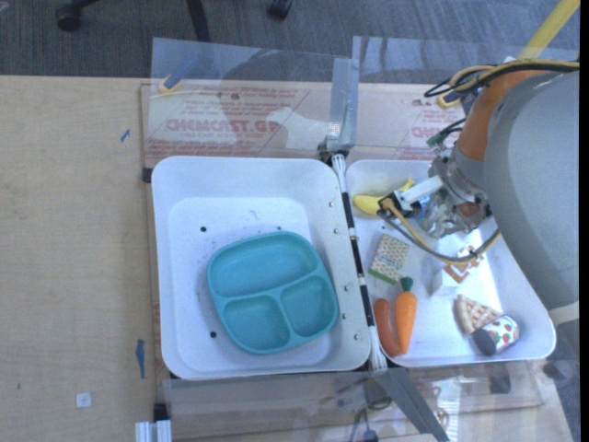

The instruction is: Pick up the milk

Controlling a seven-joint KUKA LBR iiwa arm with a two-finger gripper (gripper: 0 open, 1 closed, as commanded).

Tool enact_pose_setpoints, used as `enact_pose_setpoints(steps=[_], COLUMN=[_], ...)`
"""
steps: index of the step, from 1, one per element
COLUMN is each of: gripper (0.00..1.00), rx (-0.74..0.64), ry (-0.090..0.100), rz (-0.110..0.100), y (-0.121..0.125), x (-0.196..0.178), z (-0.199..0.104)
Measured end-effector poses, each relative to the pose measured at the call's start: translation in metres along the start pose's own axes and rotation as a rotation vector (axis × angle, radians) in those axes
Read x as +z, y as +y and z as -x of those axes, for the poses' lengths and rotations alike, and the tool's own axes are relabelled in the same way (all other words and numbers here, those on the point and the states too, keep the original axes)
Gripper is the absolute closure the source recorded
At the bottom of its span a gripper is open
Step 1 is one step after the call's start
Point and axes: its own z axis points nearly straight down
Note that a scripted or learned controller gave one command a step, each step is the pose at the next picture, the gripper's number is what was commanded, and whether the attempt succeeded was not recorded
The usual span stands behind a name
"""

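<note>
A: What lies nearest in the right bin (437,343)?

B: A carrot (405,313) standing beside a second orange-red piece (386,328), and towards the right corner a pizza slice (474,312) touching a small grey, red-spotted thing (498,333).

A: And the milk?

B: The milk (390,258) is just beyond the carrot, near the bin's left wall. It looks like a small flat carton lying tilted, pale with a speckled green and yellow face. Nothing touches it.

A: Where is the gripper?

B: The gripper (440,217) is farther back and to the right of the carton, apart from it, amid looping cables. I cannot tell whether it is wide or narrow, and I see nothing held in it.

A: Past that?

B: A banana (368,203) lies at the far left corner. The arm (538,164), with its orange band (479,122), comes in from the right.

A: The left bin (184,210)?

B: It holds a teal divided plate (271,288).
</note>
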Motion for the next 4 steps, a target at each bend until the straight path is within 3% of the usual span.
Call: enact_pose_setpoints(steps=[1,2,3,4], gripper=[1.00,1.00,1.00,1.00], rx=[0.133,0.244,0.179,0.174], ry=[-0.008,-0.002,0.001,-0.003], rz=[-0.005,-0.002,-0.012,-0.013], y=[-0.027,0.000,0.048,0.047], x=[-0.076,0.000,0.000,-0.008], z=[-0.023,-0.013,0.023,0.022])
